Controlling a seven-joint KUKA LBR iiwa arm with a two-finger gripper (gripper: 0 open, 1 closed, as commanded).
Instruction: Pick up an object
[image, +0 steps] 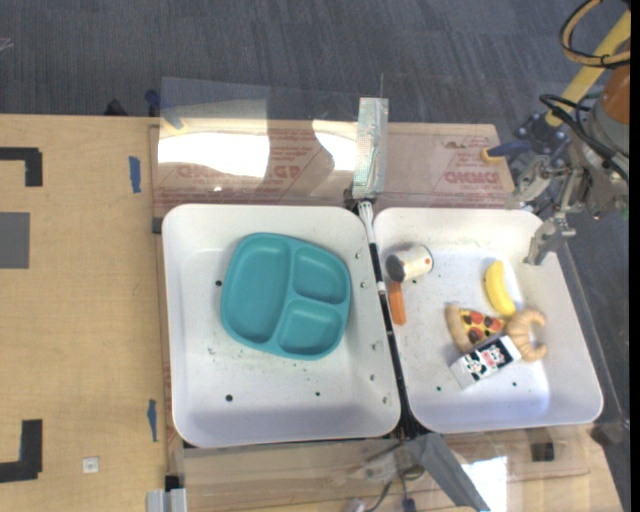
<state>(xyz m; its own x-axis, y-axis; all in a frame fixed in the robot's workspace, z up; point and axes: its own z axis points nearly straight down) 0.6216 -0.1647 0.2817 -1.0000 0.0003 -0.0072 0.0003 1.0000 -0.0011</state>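
The right bin (560, 395) holds several small objects. A yellow banana (498, 288) lies upright in the picture near the bin's right side. Below it sit a toy pizza slice (473, 325), a tan croissant-like piece (531, 333) and a white and black carton (485, 361), all close together. A grey and white cup (408, 263) lies on its side by the divider, with an orange stick (397, 303) just below it. My gripper (548, 243) hangs over the bin's upper right corner, up and to the right of the banana, with nothing seen in it.
A teal divided plate (285, 297) lies in the left bin (190, 390). A clear upright panel (371, 145) stands behind the divider between the bins. Cables and arm hardware (585, 150) crowd the upper right. Brown board (70, 300) covers the bench at left.
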